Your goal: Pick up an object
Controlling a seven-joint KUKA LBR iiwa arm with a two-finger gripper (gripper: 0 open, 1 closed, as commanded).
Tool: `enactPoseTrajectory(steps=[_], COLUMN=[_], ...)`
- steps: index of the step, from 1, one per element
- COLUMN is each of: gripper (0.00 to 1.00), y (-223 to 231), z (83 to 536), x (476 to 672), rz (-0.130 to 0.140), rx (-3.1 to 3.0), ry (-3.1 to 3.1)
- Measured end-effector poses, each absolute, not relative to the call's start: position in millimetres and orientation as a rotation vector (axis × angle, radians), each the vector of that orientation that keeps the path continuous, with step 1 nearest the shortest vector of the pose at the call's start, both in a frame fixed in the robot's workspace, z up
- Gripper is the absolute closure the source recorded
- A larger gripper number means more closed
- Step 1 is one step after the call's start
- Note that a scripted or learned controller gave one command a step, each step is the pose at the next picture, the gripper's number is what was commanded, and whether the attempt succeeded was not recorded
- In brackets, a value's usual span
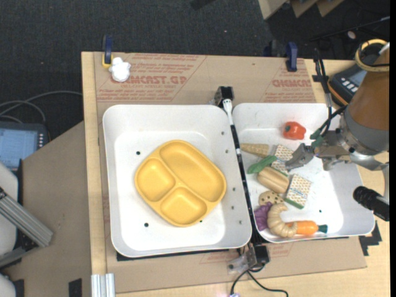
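Two shallow white bins are seen side by side on a bench (154,79) covered with printed cardboard. The left bin (117,166) is occupied by a yellow divided plate (179,182) with three compartments, lying near the bin's middle and turned at a slant.

The right bin (346,209) is filled with toy food. A red pepper (294,129) is placed near the far edge of that bin. An ice-cream cone (256,148) is laid by the bin's left wall, with a green pea pod (262,164) just below it. A tan bread roll (273,179) is found at the bin's middle, and a speckled cracker with a green edge (298,189) is set just beside it on the right. A brown cookie (268,198) is seen nearer the front, next to a purple piece (262,215) by the left wall. A croissant (279,223) and an orange carrot (307,228) are lined along the front edge, touching each other.

The arm (374,110) is reached in over the right bin from its right side. The gripper (299,158) is held low above the middle of the bin, near the bread roll and the cracker; its dark fingers (303,153) are seen slightly spread, and nothing is seen between them. No object is lifted from the bin.

A small white object (119,70) is rested at the bench's far left corner.
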State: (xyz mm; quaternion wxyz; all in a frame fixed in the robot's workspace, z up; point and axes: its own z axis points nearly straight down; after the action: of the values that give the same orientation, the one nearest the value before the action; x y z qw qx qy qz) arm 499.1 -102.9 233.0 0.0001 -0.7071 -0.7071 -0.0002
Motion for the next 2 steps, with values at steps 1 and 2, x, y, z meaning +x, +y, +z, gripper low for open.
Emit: enactPoseTrajectory(steps=[1, 2], gripper=[0.0, 0.0], y=[-138.4, -111.4], z=[102.2, 84.3], x=[475.0, 583.1], rz=[0.012, -0.008], rx=[-2.22, -2.219], ry=[-2.208, -2.234])
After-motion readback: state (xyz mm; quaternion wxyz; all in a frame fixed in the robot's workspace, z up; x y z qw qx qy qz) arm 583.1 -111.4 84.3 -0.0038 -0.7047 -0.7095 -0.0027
